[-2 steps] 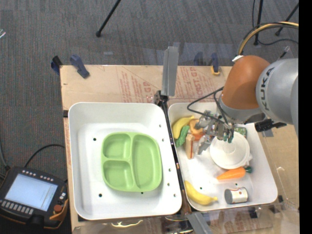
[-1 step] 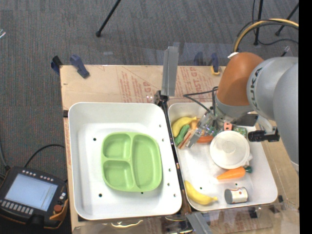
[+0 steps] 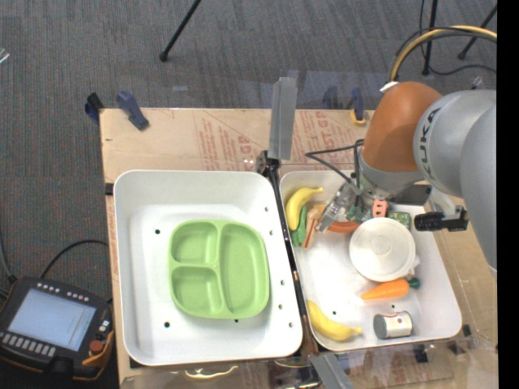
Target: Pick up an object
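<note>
gripper (image 3: pixel 331 215) low in right bin (image 3: pixel 442 298), beside banana (image 3: pixel 298 203).

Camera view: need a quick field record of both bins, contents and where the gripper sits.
left bin: holds a green divided plate, lying flat
right bin: two bananas, a carrot, a white bowl, a small can, other small items
upper banana: near the bin's left wall, by the gripper
lower banana: front left of the bin
carrot: just in front of the white bowl
can: on its side, front right
gripper: low over the right bin's upper left
grasp: cannot tell
</note>
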